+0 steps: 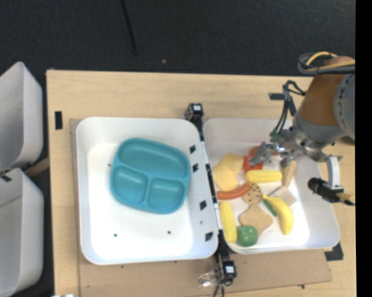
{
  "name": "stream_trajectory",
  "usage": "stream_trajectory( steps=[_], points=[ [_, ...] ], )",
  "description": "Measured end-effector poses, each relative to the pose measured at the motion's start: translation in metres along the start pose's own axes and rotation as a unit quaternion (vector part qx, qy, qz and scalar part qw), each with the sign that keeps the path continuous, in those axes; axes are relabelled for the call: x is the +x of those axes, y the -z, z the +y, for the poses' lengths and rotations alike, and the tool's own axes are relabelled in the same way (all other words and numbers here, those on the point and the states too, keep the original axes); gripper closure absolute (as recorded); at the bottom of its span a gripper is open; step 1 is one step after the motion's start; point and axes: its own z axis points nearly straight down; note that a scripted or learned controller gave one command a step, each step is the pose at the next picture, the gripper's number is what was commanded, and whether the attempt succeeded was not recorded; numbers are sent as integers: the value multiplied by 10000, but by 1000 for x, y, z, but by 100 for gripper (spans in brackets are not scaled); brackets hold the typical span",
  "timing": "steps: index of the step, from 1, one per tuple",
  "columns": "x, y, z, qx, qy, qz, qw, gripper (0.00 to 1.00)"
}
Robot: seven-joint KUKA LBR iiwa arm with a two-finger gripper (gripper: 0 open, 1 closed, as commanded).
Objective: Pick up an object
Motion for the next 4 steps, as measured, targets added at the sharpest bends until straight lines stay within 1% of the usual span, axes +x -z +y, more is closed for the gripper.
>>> stream_trajectory(
  steps=[1,2,3,4],
  points=[
    [0,-30,4,-60,4,15,10000,0],
    [-1,-27,1,-14,-6,6,10000,100],
    [1,15,6,-42,33,-4,10000,100],
    [-7,60,4,-44,18,-9,10000,100]
  ],
)
